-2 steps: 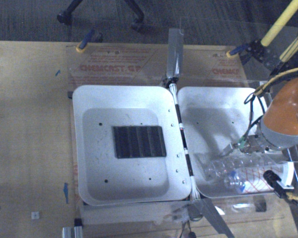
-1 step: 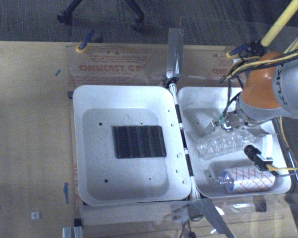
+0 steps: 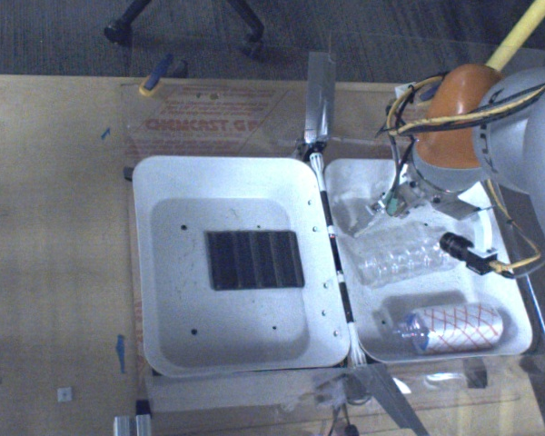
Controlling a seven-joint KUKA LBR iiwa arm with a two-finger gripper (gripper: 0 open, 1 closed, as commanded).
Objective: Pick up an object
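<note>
Right bin: clear plastic bottle on its side, mid-bin, roughly crosswise. Near the front wall, a second bottle with a white label in a red diamond pattern, also on its side, cap end pointing left. Left bin: dark ribbed rectangular slab lying flat, centred.

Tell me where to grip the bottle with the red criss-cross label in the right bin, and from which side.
Grip the labelled bottle across its middle, coming straight down from above. It lies on its side along the right bin's near edge, cap end pointing left, so fingers closing across the round body should fit best.
</note>
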